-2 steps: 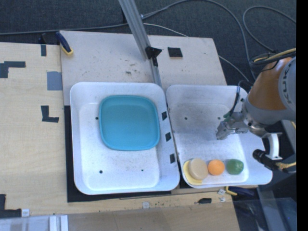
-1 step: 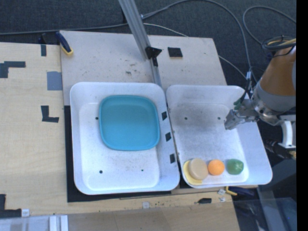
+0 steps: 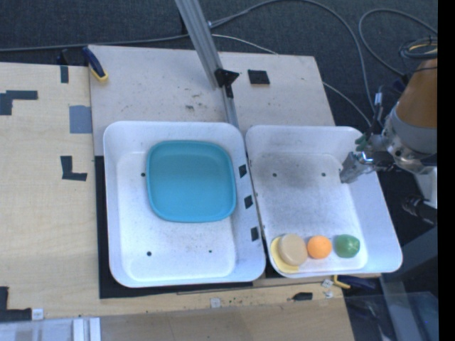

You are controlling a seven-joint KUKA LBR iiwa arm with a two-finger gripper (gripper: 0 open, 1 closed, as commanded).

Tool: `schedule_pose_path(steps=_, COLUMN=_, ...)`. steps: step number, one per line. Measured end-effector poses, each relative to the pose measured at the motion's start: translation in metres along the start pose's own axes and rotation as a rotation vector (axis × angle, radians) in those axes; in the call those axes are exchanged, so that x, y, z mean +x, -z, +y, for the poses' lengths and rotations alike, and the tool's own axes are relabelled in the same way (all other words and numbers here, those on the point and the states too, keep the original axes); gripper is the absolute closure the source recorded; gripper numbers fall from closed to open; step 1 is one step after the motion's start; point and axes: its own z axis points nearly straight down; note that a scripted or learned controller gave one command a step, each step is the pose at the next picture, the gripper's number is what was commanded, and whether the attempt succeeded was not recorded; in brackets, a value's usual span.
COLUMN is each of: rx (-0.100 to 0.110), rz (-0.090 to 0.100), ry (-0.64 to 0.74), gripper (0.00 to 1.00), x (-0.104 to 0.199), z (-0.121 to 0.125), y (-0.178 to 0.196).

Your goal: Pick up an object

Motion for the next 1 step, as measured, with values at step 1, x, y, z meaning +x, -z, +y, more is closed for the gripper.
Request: schedule_pose_path(steps=1, rx=0.003, rz=0.002, ry=0.005, gripper=1.0, x=0.0565, z=0.0252, y=-0.003)
